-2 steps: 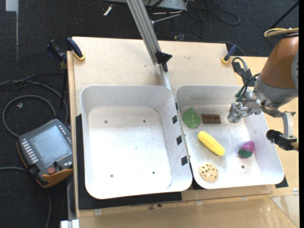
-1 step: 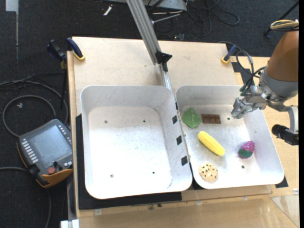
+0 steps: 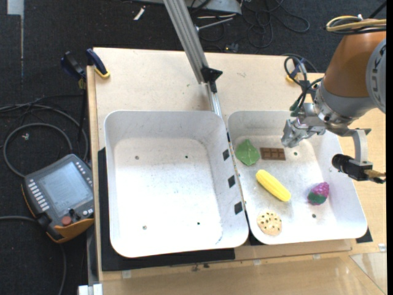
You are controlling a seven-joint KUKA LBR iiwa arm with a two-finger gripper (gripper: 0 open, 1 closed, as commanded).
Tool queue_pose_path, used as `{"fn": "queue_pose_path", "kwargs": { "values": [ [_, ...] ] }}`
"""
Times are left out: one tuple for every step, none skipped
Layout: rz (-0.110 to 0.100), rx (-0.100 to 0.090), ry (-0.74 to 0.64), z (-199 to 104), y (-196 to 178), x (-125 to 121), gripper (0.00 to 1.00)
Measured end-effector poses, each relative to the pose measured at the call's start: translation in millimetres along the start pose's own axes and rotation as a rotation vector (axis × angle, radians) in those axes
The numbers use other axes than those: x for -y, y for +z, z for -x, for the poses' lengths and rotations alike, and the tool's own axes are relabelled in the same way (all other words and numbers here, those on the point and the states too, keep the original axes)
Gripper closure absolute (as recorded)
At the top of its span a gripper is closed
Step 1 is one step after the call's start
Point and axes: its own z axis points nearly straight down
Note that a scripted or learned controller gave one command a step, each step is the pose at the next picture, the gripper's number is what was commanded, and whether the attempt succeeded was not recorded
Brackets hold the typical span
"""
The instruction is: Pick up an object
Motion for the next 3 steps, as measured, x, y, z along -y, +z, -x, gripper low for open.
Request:
{"fn": "queue_pose_path", "kwargs": {
  "values": [
    [-0.004, 0.000, 0.000, -47, 5, -3, 1.00],
    [-0.005, -0.001, 0.000, -99, 11, -8, 1.00],
    [-0.002, -0.001, -0.001, -159, 9, -19, 1.00]
  ]
}}
